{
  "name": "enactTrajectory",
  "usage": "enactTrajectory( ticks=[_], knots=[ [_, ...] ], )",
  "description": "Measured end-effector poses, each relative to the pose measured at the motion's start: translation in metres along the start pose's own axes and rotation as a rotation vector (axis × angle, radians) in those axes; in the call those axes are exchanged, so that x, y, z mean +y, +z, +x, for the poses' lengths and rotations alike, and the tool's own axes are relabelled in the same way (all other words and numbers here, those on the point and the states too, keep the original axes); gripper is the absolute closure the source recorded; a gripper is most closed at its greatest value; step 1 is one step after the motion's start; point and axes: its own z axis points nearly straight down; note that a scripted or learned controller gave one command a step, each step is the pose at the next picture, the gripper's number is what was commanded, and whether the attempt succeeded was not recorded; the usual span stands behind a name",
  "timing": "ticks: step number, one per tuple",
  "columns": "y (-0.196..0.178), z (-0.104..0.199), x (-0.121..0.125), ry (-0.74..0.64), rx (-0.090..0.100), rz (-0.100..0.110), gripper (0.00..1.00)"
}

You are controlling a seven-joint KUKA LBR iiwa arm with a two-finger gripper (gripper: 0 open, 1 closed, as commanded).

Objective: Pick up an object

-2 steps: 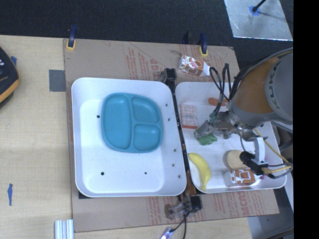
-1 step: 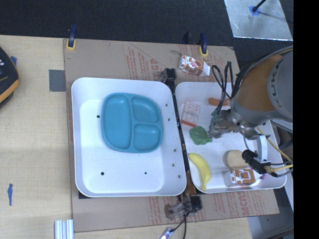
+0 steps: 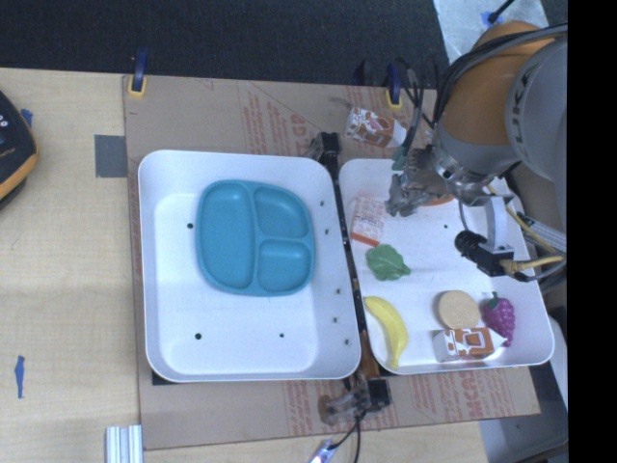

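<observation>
We see the arm's fingers (image 3: pixel 402 201) low over the far part of the right bin (image 3: pixel 424 258), dark and bunched against the white floor; we cannot tell how far apart they stand, nor whether anything sits between them. An orange sliver (image 3: pixel 442 199) shows just right of the fingers. Just left of them, a small packet with orange print (image 3: pixel 366 222) lies flat in the bin. Nearer the camera from the fingers, a green leafy piece (image 3: pixel 387 262) sits apart. Further toward the near edge lies a yellow banana (image 3: pixel 388 328), and to its right a tan round piece (image 3: pixel 457 309), purple grapes (image 3: pixel 499 316), and a small printed carton (image 3: pixel 468 343) close together. Well to the left of the fingers, the left bin (image 3: pixel 174 345) holds a blue divided plate (image 3: pixel 254 236). Beyond the fingers, on the desk's cardboard (image 3: pixel 241 114), lies another small packet (image 3: pixel 369 126).
</observation>
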Motion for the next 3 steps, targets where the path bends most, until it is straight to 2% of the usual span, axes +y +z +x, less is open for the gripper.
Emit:
enactTrajectory(
  ticks=[1,2,3],
  knots=[
    [0.0,0.0,0.0,0.0,0.0,0.001,0.0],
    [0.097,-0.05,0.025,0.001,-0.003,-0.005,0.0],
    [0.096,-0.035,-0.023,0.001,-0.004,-0.009,0.0]
  ],
)
